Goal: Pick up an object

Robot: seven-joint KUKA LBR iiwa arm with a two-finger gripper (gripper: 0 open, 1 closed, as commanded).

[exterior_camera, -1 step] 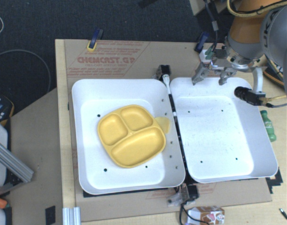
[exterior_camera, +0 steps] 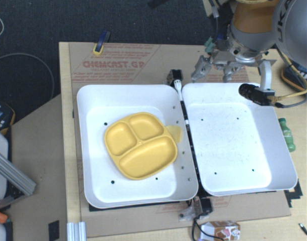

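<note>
item: yellow divided plate [exterior_camera: 140, 145], three compartments, lying flat in the left bin [exterior_camera: 88, 114], roughly centred on the bin floor. long axis runs on a diagonal from upper left to lower right; the single large compartment faces the lower right, the two smaller ones the upper left. a small pale yellow piece [exterior_camera: 174, 133] shows at its right edge, partly tucked under the rim; what it is cannot be made out.

right bin [exterior_camera: 234, 149]: white, lightly speckled floor, touching the left bin along a dark centre seam.

hand [exterior_camera: 216, 72]: above the far rim of the right bin, over the cardboard-covered tabletop [exterior_camera: 118, 62]; two metal fingers [exterior_camera: 199, 69] splayed apart, released, nothing between them. well apart from the plate.

arm [exterior_camera: 256, 14]: grey with orange band, cut off by the top and right edges.

hard to read: red print on the cardboard, partly legible; objects at the left edge cropped.
</note>
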